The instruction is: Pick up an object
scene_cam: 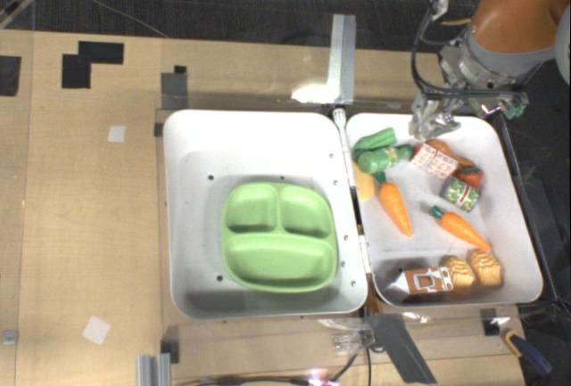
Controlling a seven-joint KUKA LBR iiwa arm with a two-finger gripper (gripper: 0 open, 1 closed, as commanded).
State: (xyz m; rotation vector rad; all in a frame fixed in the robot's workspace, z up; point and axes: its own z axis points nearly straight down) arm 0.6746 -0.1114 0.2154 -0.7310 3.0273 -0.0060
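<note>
Gripper (434,121) above the red-and-white carton (434,160); opening cannot be determined. Centre over carton, descend vertically, avoid the green vegetable (376,142).

One fixed overhead camera slants onto both bins (178,197).

Robotics lab: plywood tabletop (80,224), two white bins (192,139) in metal fixtures, loose cables (89,1), toy food (397,208).
</note>
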